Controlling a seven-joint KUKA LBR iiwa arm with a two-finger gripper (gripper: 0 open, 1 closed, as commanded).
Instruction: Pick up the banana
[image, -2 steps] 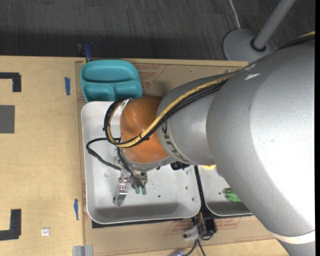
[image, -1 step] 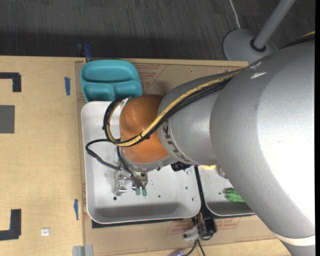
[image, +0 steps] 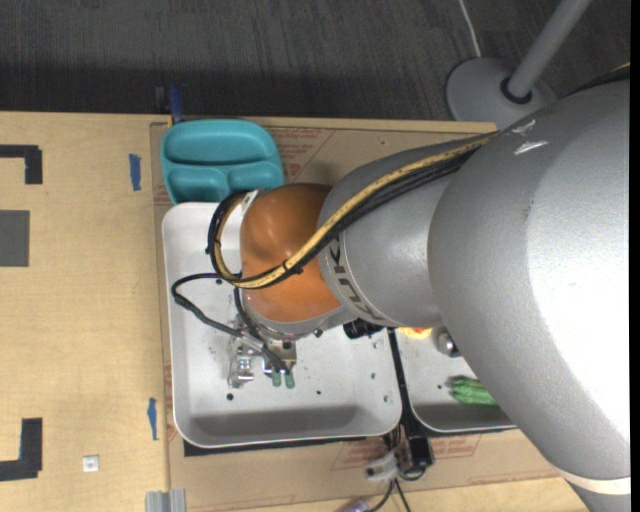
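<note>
Arm over the left bin

The gripper (image: 262, 368) hangs low in the left bin (image: 200, 415); I cannot tell its grip.

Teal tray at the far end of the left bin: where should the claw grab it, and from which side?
The teal tray lies flat and looks wide and shallow, so its raised rim is likely the easiest pinch. Take the far left edge, coming straight down from above; the arm covers the tray's near right corner.
</note>
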